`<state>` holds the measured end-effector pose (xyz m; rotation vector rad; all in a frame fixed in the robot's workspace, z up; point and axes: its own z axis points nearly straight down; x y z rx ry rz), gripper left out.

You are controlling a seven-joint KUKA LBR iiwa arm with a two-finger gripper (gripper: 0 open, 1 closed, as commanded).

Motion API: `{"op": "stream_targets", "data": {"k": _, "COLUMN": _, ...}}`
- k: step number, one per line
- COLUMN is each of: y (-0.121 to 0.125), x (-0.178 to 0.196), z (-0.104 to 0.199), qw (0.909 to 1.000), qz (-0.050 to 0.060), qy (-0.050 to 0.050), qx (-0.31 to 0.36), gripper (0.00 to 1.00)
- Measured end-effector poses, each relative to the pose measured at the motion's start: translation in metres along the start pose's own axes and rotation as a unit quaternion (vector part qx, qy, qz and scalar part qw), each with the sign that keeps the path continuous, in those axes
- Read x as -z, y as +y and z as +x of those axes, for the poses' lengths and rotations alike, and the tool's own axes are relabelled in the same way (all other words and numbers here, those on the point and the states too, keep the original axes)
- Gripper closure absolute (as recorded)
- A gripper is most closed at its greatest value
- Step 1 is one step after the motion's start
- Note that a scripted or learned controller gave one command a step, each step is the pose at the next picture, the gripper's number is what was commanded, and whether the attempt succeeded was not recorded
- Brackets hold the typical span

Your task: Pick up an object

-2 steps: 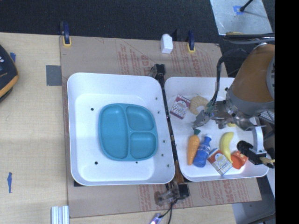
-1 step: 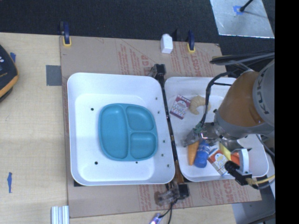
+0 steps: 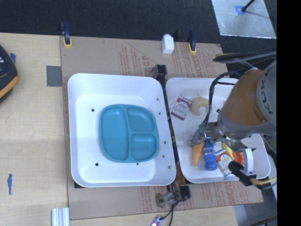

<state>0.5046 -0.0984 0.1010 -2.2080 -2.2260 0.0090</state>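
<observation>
The right bin (image 3: 188, 175) holds several small objects. An orange carrot-shaped piece (image 3: 197, 154) lies beside a blue bottle (image 3: 209, 158). A pink-and-white packet (image 3: 181, 107) and a beige curved piece (image 3: 199, 104) rest near the bin's far side. Yellow, orange and white items (image 3: 235, 160) crowd the near right corner. My gripper (image 3: 203, 136) hangs low over the bin, just above the tops of the carrot and the blue bottle. The grey and orange arm (image 3: 247, 105) covers the bin's right part.
The left bin (image 3: 80, 126) bears a blue divided plate (image 3: 128, 132) in its middle. A black divider with clamps (image 3: 167, 126) runs between the bins. A white block (image 3: 167, 44) and blue clamps (image 3: 66, 32) sit at the cardboard's far edge.
</observation>
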Motion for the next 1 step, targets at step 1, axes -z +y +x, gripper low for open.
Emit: {"op": "stream_targets", "data": {"k": 1, "y": 0.0525, "x": 0.0915, "z": 0.0541, "qw": 1.0, "qz": -0.003, "qy": 0.0, "qx": -0.002, "gripper": 1.0}}
